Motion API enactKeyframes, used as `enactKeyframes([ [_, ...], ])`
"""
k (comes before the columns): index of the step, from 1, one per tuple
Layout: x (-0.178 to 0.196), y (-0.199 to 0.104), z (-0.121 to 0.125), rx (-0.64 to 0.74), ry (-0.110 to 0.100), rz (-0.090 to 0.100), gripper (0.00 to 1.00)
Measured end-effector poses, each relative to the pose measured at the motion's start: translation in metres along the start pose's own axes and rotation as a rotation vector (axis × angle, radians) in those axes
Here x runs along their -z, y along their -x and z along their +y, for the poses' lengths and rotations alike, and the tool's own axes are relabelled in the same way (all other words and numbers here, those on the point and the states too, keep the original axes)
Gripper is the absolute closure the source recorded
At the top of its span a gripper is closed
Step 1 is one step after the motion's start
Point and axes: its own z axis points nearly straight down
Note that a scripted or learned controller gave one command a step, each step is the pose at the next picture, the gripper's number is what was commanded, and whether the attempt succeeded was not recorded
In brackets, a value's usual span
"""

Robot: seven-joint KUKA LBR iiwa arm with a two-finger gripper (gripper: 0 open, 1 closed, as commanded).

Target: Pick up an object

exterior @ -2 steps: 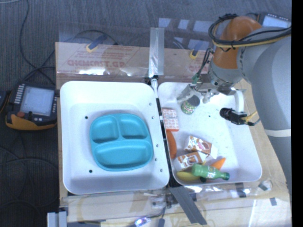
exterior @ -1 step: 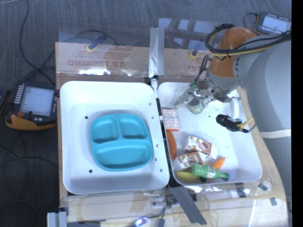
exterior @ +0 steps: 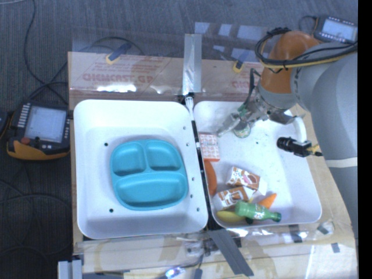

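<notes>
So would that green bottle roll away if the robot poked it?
Probably a little. The green bottle lies on its side and looks round, so a poke could roll it. The yellow banana sits right beside it, so it likely won't go far. It looks like shiny plastic, so perhaps slippery.

Blue tray (exterior: 150, 174), white bin (exterior: 93, 127), green bottle (exterior: 258, 213), orange carrot (exterior: 211, 179).

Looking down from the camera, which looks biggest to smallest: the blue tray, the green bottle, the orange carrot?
1. blue tray, by far the largest.
2. green bottle.
3. orange carrot, only slightly shorter than the bottle, so that ranking is close.
</notes>
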Motion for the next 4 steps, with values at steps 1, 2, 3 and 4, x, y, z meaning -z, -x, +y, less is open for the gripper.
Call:
enactKeyframes([
  [1, 0.043, 0.054, -0.032, 0.148, -0.001, 0.0, 0.0],
  [2, -0.001, 0.006, -0.003, 0.106, -0.005, 0.002, 0.0],
  [3, 0.01, 0.006, -0.002, 0.107, -0.001, 0.0, 1.0],
  [4, 0.096, -0.06, 0.018, 0.024, -0.001, 0.003, 1.0],
])
